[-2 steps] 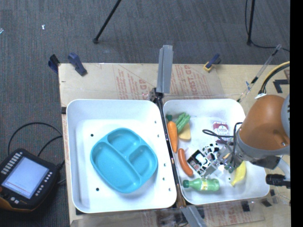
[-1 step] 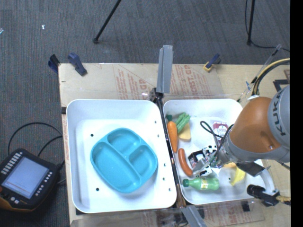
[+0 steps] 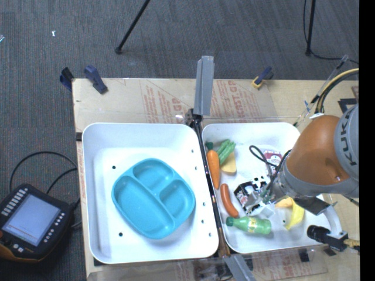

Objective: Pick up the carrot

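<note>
Here the gripper point(image 3: 253, 196) hangs over the right bin point(image 3: 293, 130), its spread unclear, well apart from the carrot point(image 3: 214, 168).

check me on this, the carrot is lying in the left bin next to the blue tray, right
Not quite. The carrot is lying in the right bin, along its left wall, beside a red sausage. The blue tray sits by itself in the left bin. The camera view shows this.
</note>
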{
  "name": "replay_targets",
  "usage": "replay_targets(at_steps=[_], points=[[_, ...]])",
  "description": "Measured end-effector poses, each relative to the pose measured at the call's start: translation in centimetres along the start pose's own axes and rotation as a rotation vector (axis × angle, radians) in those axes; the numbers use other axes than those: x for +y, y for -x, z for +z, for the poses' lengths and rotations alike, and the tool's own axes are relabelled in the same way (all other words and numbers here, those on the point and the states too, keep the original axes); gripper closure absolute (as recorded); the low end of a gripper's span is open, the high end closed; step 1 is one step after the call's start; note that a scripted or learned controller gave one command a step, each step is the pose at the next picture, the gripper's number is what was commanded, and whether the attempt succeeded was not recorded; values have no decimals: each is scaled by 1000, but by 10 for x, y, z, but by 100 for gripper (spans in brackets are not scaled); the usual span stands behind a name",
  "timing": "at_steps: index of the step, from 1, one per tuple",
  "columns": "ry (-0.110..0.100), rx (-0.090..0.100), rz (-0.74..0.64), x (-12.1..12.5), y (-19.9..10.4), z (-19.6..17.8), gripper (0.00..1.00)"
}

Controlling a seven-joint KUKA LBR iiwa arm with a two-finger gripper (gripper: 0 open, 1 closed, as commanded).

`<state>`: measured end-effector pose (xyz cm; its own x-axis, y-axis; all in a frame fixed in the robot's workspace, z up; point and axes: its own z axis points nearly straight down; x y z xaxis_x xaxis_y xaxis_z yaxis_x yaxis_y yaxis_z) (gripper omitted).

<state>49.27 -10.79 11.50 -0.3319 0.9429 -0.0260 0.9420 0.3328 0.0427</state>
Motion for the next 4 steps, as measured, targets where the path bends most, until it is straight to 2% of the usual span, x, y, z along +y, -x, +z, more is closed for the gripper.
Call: replay_targets(at_steps=[1, 2, 3, 4], points=[[-48, 17, 169, 23, -107, -73, 100], [-40, 1, 50, 36, -128, -77, 100], [-48, 29, -96, 59, -199, -101, 100], [-44, 33, -265, 36, -127, -165, 100]])
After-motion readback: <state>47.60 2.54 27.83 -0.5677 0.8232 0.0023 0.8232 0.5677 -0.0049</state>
